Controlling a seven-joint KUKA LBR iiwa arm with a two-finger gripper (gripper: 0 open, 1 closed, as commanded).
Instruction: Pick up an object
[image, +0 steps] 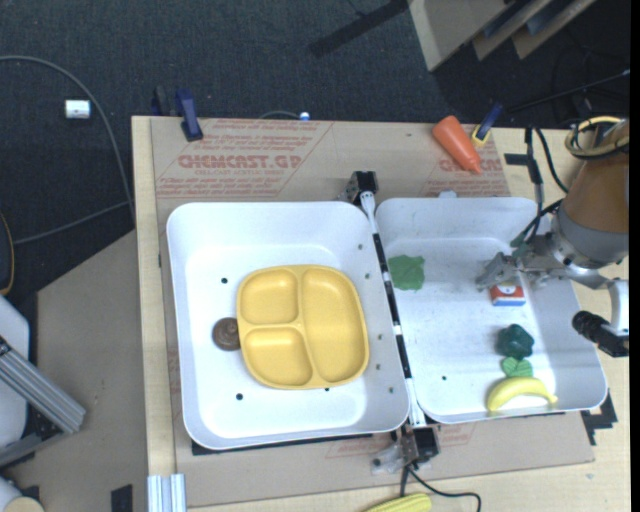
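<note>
Gripper (505, 272) sits at 3 o'clock in the right bin (450, 400), right above a small red-and-white object (508, 294); can't tell how its fingers are set.

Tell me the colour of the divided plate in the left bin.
Yellow; the divided plate shows best in the camera view.

One fixed cam above bench (300, 150), angled down on both bins (190, 240).

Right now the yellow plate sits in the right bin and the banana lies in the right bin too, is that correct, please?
Not quite: the camera view shows the yellow plate in the left bin. The banana does lie in the right bin.
</note>
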